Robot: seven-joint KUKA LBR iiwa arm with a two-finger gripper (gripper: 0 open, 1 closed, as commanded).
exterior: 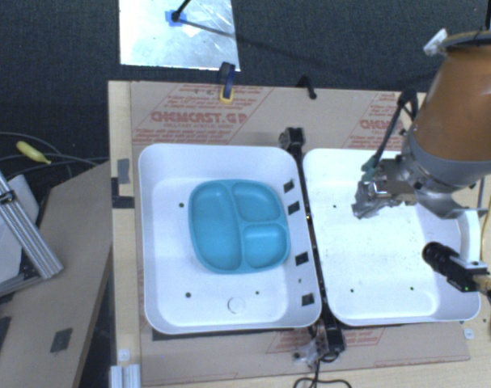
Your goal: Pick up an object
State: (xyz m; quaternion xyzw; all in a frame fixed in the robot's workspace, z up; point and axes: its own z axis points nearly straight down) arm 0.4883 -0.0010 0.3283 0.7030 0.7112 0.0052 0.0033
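A light blue divided plate point(237, 225) with three compartments lies flat in the middle of the left white bin point(160, 217). My gripper point(368, 204) hangs over the right white bin point(374, 289), near its upper middle, well to the right of the plate. I see nothing between the metal fingertips. The grey arm with its orange band comes in from the upper right and hides the bin's far right corner.
A black divider with clips point(298, 208) runs between the two bins. A faint round mark point(235, 304) shows on the left bin's floor near its front wall. The bins rest on a cardboard sheet point(196, 115).
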